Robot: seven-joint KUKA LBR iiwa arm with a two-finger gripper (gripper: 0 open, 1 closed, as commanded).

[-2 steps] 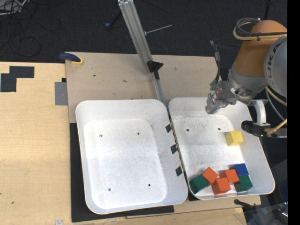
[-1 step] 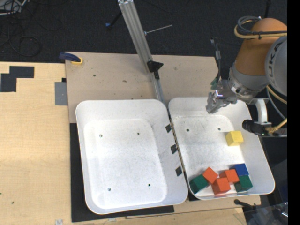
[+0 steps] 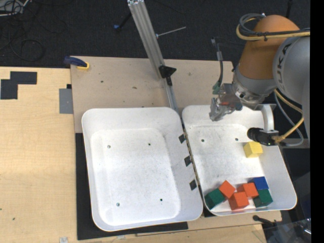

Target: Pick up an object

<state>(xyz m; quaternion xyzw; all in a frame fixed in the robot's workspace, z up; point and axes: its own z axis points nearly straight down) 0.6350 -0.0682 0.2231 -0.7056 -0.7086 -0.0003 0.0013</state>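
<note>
Whether the jaws are spread is impossible to tell as the metal two-finger gripper (image 3: 219, 110) is hovering over the right shallow white bin's (image 3: 212, 151) far edge, so it should be descending squarely over the nearby small yellow cube (image 3: 252, 149).

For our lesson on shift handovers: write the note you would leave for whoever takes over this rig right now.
Hand: over the far end of the right bin, above bare floor, nothing seen between its fingers; open or shut is unclear.
Things: yellow block alone near the right wall; a cluster at the near end: three orange blocks, two green blocks, one blue block.
Left bin: beside it.
Done: no pick yet.
Left: lower onto one block, grip, lift.
</note>
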